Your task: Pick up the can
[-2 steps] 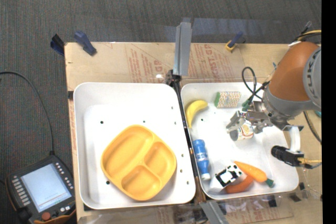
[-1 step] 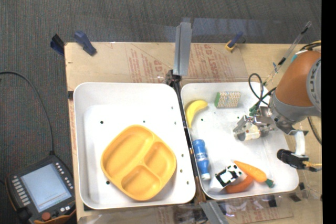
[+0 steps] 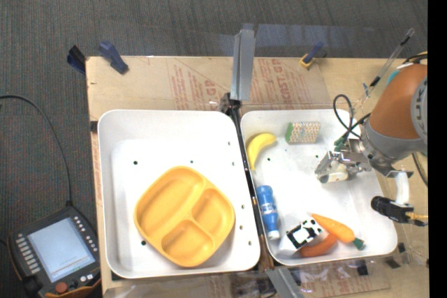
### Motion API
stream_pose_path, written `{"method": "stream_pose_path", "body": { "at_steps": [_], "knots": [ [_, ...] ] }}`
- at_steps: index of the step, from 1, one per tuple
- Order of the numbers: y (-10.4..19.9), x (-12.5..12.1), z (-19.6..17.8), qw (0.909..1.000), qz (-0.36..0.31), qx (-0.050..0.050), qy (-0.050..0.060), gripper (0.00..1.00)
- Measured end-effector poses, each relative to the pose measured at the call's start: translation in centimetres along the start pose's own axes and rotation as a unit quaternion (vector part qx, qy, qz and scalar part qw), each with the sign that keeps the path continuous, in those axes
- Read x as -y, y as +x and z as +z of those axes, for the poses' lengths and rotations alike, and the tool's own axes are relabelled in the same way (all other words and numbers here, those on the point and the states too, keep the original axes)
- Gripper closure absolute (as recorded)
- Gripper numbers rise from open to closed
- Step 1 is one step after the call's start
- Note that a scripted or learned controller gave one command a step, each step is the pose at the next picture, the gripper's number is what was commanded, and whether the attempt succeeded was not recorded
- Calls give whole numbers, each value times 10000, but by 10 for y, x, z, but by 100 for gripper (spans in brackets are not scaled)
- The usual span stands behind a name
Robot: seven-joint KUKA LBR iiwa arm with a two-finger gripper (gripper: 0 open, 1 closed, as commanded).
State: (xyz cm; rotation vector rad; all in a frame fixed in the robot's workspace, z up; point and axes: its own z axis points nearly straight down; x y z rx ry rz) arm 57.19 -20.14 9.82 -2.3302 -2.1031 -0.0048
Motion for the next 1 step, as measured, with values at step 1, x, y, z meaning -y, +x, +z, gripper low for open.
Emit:
{"method": "stream_pose_path", "body": {
  "at_steps": [1],
  "knots": [
    [74,-20,-78,9999,-130,12,11,100]
  ]
}}
